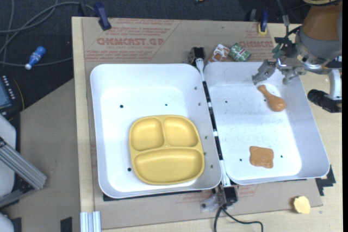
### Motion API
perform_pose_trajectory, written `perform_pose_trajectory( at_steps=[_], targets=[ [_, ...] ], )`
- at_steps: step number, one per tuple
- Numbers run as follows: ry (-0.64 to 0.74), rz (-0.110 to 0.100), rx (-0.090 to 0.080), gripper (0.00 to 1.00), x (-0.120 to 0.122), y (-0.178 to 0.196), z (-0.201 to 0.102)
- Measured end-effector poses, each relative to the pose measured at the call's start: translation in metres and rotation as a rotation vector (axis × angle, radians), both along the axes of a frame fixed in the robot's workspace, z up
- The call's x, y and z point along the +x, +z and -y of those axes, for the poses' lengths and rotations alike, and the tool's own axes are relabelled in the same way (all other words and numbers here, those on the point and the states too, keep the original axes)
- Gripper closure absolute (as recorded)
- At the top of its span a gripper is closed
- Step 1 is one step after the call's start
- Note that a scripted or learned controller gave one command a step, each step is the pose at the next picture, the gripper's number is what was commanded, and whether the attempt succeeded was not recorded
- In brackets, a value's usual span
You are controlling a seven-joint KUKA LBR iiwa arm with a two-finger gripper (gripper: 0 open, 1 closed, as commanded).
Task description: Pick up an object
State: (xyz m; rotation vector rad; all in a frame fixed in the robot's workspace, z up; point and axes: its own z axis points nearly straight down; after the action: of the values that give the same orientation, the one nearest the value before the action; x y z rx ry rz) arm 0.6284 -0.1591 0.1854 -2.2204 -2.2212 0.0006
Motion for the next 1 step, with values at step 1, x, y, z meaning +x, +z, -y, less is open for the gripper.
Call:
perform_pose_trajectory(
  at_steps=[1],
  targets=[
    [-0.004,-0.006,0.000,0.00,0.0004,-0.0629,0.0435]
  ],
)
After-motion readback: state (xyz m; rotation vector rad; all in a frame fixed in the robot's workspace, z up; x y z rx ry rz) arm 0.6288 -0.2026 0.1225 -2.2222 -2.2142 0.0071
